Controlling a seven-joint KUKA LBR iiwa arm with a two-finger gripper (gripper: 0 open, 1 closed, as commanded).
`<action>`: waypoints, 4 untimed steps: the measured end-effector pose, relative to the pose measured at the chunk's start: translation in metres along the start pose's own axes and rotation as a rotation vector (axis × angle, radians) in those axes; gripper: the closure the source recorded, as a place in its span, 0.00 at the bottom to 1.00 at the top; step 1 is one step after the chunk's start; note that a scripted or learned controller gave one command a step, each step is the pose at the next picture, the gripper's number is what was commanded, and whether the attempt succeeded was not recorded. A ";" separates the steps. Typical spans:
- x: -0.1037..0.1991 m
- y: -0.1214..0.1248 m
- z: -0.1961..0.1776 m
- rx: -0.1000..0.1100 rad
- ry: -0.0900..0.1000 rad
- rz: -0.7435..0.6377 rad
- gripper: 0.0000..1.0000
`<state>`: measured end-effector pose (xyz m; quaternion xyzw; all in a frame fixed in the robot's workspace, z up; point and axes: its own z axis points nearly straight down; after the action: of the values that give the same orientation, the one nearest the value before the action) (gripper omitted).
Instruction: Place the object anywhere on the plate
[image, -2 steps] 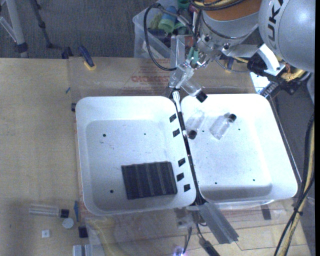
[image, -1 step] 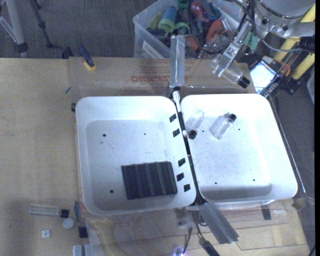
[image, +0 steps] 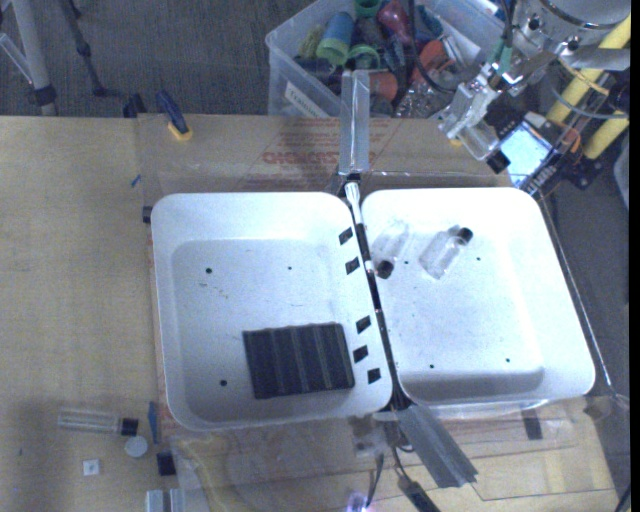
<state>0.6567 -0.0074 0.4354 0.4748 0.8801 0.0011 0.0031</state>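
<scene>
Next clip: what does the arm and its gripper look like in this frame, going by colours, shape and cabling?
At the view's top right, the gripper is a pale silver-white metal assembly, blocky, with bright reflective edges. The arm above it is light grey and rounded. A yellow hose or cable and thin dark wires run alongside it. The picture is too blurred there to read any markings.

Dark ribbed plate (image: 298, 360) in left bin (image: 190, 250); two clear vials (image: 440, 250) in right bin (image: 520, 330); hand (image: 470, 112) above.

Bench (image: 70, 250) bears two white bins (image: 200, 225)
</scene>
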 end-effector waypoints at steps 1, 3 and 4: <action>-0.018 -0.001 0.041 0.010 0.004 0.580 1.00; 0.000 0.010 0.004 0.005 0.000 1.954 1.00; -0.068 -0.056 0.001 0.012 -0.003 1.894 1.00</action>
<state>0.6471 -0.0953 0.4343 0.9917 0.1286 -0.0022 -0.0006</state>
